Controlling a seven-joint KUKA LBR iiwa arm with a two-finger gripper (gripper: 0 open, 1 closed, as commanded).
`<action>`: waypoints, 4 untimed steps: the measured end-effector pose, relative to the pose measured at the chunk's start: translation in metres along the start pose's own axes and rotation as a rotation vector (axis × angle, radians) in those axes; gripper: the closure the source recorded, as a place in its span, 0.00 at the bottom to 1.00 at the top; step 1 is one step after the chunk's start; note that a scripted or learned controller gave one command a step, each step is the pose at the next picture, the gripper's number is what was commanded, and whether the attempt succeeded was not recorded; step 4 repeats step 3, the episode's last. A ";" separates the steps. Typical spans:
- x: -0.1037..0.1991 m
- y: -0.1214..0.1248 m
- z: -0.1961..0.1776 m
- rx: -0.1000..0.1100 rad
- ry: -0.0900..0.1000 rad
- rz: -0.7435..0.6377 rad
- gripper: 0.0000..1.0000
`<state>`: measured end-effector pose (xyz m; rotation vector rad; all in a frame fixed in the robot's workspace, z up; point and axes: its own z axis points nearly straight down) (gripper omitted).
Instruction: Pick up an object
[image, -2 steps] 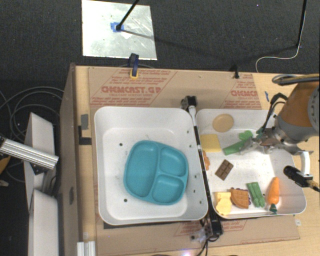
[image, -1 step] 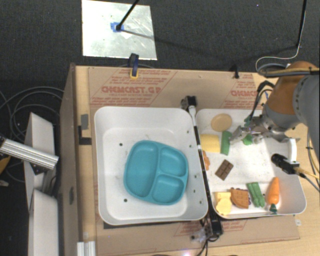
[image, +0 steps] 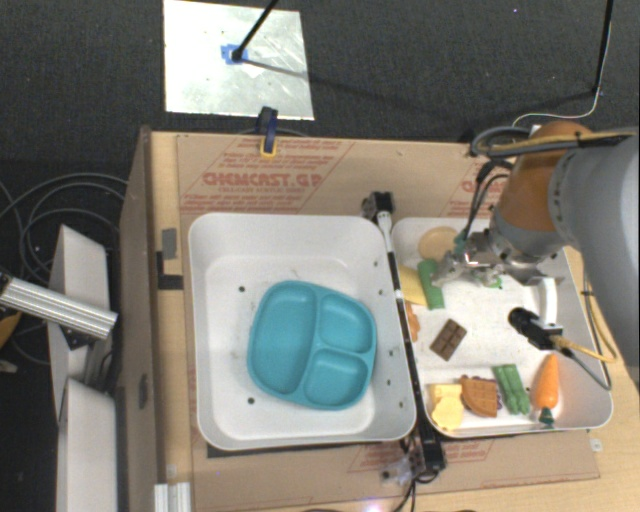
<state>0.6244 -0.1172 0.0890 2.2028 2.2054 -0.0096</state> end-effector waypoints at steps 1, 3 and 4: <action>0.031 0.046 0.003 0.012 0.022 -0.006 0.00; 0.031 0.013 -0.007 0.008 0.020 -0.002 1.00; 0.031 0.013 -0.007 0.008 0.020 -0.002 1.00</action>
